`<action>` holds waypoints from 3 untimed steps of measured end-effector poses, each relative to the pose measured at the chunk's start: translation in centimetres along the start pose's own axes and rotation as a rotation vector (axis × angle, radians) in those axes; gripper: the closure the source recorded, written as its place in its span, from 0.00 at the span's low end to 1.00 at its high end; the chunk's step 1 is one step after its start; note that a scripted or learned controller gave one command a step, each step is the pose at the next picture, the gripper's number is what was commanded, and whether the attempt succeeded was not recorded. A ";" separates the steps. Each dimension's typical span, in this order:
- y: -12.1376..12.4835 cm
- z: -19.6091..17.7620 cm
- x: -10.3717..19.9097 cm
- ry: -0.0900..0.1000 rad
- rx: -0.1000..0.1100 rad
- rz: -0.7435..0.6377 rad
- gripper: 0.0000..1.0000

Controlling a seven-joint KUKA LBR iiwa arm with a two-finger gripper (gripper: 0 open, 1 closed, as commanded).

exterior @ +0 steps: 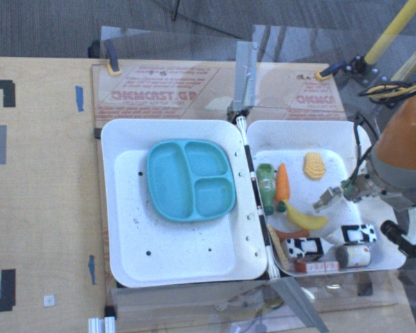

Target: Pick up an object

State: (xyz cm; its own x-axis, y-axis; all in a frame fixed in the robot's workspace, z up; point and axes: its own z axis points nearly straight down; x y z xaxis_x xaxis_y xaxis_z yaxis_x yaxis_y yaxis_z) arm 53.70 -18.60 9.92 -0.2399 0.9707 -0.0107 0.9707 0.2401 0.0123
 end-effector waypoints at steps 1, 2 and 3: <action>7.5 1.3 -3.7 0.007 0.007 -0.022 0.00; 7.5 1.3 -3.7 0.006 0.007 -0.022 0.00; 14.0 1.3 3.1 0.005 0.016 -0.196 0.00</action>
State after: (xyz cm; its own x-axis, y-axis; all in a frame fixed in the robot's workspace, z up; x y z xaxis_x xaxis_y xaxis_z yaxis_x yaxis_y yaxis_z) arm 66.61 -12.26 8.72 -0.4246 0.9054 -0.0060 0.9054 0.4246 -0.0050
